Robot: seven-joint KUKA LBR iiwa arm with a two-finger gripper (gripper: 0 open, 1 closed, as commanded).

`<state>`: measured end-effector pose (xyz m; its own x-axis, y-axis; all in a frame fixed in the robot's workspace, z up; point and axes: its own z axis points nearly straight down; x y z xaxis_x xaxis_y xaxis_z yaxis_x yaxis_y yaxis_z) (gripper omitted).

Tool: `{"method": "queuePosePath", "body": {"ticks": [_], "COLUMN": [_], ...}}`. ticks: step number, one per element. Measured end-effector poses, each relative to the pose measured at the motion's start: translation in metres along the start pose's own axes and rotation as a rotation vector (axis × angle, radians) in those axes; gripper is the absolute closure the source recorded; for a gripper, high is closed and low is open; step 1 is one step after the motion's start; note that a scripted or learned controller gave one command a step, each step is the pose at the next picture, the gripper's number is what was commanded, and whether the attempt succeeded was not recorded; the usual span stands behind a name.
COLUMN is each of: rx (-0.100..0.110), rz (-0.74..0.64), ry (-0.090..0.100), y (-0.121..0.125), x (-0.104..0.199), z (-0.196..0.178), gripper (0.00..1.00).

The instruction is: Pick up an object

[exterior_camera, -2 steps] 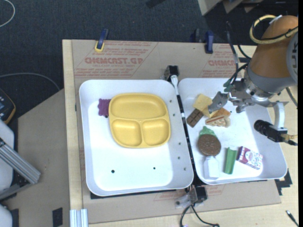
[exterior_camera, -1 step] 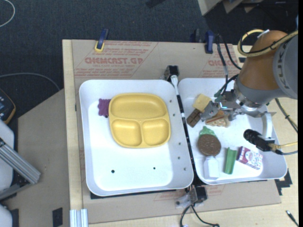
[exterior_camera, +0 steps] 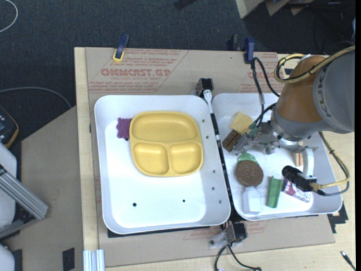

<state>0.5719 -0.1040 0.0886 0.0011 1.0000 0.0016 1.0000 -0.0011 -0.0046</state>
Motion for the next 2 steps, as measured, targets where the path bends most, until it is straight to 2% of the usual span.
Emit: {"method": "queuePosePath", "body": {"ticks": [1, 2], "rx": [-0.001, -0.003], "rz": [0.000, 0.001], "ry": [0.000, 0.000], "y": [0.000, 0.000], "x": [0.000, 0.000], "z": [0.004, -0.006], "gripper": [0.00, 1.00]}}
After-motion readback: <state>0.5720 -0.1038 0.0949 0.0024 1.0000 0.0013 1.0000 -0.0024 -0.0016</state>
